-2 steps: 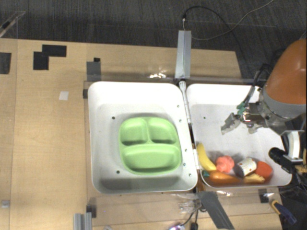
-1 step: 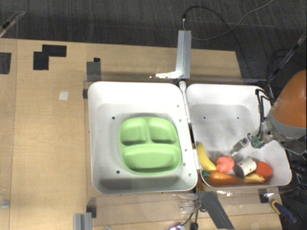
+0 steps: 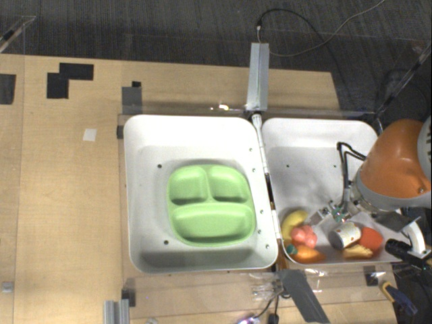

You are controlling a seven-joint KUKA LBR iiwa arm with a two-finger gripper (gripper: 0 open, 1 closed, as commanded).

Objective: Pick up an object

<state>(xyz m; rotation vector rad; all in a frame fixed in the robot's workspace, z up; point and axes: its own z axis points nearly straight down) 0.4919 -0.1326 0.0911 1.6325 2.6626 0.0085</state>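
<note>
A wooden bench point(image 3: 61, 201) seen from above holds two shallow white bins side by side. The left bin point(image 3: 145, 154) contains a light green divided tray point(image 3: 210, 203) with three compartments, lying flat near the bin's middle. The right bin point(image 3: 307, 147) holds a small cluster of toy food pieces crowded along its near edge: a yellow piece point(image 3: 293, 219) at the left of the group, a pink piece point(image 3: 305, 235) touching it, an orange piece point(image 3: 307, 253) just below them against the bin's rim, a red-orange piece point(image 3: 372, 237) farther right, and a small yellow-orange piece point(image 3: 358, 251) beside that. A small white cylinder point(image 3: 345, 235) lies tilted between the pink piece and the red-orange one. The robot arm (grey, with a large orange band point(image 3: 397, 167)) reaches in from the right, over the right bin. Its gripper point(image 3: 335, 214) points down toward the cluster, just above the white cylinder; whether it is wide, narrow or clasping anything cannot be told from this angle. Black cables point(image 3: 317, 39) trail across the dark floor beyond the bench.
</note>
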